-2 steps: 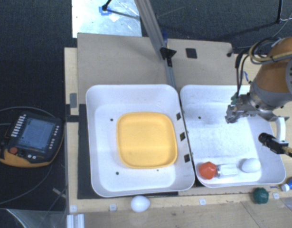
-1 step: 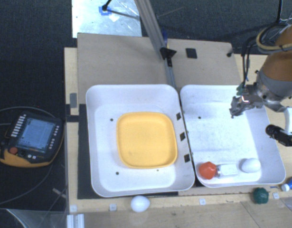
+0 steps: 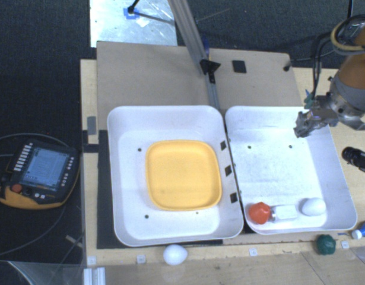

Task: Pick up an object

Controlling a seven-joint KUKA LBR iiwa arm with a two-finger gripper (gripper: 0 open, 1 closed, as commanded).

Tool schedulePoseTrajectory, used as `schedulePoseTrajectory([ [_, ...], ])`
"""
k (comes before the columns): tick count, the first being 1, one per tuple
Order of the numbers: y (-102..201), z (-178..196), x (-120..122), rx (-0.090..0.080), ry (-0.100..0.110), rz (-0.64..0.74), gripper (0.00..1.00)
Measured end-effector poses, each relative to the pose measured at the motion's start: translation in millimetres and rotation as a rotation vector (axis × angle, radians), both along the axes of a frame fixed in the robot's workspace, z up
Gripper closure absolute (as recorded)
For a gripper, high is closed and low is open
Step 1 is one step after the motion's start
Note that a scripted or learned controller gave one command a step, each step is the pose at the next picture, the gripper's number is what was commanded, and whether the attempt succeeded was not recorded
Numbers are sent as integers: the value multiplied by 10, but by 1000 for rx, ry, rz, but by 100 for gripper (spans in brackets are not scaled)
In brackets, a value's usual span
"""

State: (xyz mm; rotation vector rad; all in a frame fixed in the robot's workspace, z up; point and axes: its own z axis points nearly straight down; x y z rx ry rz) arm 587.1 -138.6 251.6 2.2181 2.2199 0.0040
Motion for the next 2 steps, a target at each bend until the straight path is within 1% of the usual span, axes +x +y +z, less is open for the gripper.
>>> schedulePoseTrajectory([
  [1, 504, -136, -14, 2, 4, 3, 100],
  [2, 1041, -116, -117, 2, 3, 4, 100],
])
